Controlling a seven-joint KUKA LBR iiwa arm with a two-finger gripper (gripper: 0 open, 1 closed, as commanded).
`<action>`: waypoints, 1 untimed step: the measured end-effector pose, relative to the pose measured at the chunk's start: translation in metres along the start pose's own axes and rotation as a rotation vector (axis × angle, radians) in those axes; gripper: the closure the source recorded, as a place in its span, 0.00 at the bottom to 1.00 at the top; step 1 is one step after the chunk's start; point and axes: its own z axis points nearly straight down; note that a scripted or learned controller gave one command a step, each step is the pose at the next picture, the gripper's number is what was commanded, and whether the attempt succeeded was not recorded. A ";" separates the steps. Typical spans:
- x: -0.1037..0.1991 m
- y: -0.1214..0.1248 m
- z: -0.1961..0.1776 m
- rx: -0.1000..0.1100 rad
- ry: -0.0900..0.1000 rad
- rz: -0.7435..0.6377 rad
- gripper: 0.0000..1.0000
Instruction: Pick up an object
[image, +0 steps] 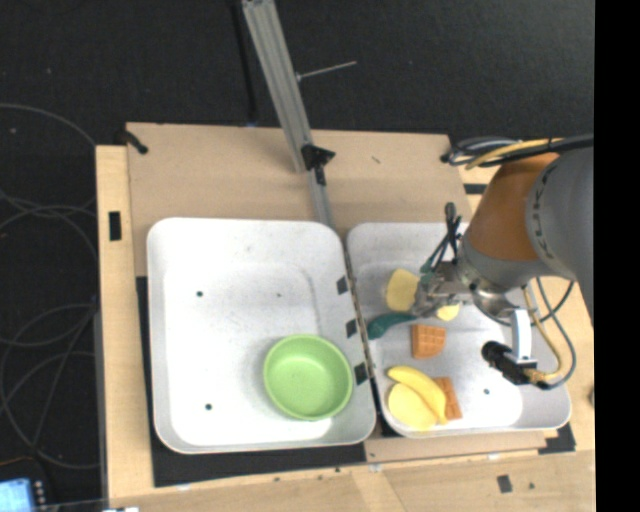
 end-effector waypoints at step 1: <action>0.003 0.003 -0.060 0.018 0.005 -0.010 1.00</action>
